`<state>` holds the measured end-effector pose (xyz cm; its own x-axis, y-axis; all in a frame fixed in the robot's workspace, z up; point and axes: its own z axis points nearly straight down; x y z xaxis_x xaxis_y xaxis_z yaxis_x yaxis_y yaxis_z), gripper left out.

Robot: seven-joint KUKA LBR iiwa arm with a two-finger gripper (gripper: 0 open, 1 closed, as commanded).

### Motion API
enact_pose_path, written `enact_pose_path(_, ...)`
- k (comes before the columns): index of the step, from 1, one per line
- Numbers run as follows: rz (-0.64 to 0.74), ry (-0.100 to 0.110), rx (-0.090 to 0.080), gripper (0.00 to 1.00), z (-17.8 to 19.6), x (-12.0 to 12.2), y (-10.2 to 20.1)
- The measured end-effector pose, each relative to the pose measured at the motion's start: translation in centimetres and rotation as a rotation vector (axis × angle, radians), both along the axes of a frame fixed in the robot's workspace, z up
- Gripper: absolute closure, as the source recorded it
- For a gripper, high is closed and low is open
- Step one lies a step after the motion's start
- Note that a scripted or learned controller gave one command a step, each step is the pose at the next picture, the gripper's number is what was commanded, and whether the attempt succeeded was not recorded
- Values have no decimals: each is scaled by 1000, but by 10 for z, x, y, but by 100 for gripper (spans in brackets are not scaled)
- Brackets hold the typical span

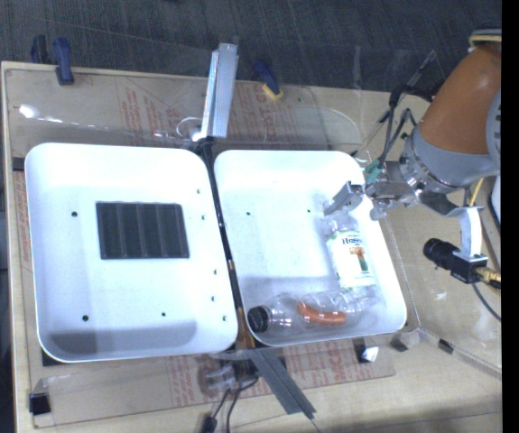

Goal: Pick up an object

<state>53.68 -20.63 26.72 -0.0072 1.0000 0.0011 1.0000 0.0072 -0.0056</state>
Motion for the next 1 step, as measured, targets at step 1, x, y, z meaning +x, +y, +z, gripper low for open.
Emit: enact_pose_path(1, 33, 1, -1, 0, -60, 21, -3)
